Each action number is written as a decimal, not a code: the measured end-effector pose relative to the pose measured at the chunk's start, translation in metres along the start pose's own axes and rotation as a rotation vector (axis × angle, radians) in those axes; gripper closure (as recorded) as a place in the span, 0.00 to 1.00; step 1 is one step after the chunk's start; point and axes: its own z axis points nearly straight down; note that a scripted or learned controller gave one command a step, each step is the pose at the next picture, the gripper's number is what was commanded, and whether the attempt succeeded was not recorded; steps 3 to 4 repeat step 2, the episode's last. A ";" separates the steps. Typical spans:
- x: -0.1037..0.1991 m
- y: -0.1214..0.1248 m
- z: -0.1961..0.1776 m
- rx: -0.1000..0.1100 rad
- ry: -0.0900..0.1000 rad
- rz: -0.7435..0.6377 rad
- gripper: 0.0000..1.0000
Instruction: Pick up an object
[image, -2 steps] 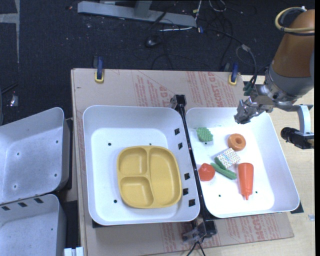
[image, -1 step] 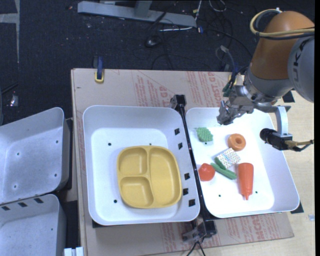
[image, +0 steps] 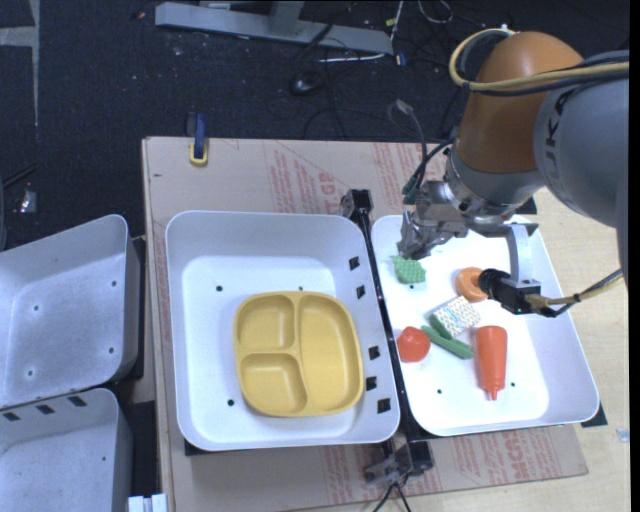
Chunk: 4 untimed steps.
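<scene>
Over the right-hand bin (image: 560, 400), near its far left corner, the end effector (image: 415, 243) of the grey-and-orange arm (image: 520, 110) hangs just above a small green object (image: 408, 268) lying on the white floor. The green piece sits directly beneath and a shade nearer than the tip, close to the wall between the two bins, so the coming move looks like a short straight drop. It is too small to give a clear long axis. Whether the end effector is spread or pressed together cannot be told, since its dark tip merges with shadow. Nearer lie a red tomato-like piece (image: 414, 344), a carrot (image: 490, 360), a white patterned block (image: 456, 317) and an orange piece (image: 470, 283) partly hidden by a black fitting (image: 510, 290). The left bin (image: 200, 250) holds a yellow divided plate (image: 298, 352).
</scene>
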 end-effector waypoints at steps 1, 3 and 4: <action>0.053 0.003 -0.003 -0.004 0.000 0.000 1.00; 0.111 -0.001 0.017 0.001 0.000 0.000 1.00; 0.111 -0.001 0.017 0.001 0.000 0.000 1.00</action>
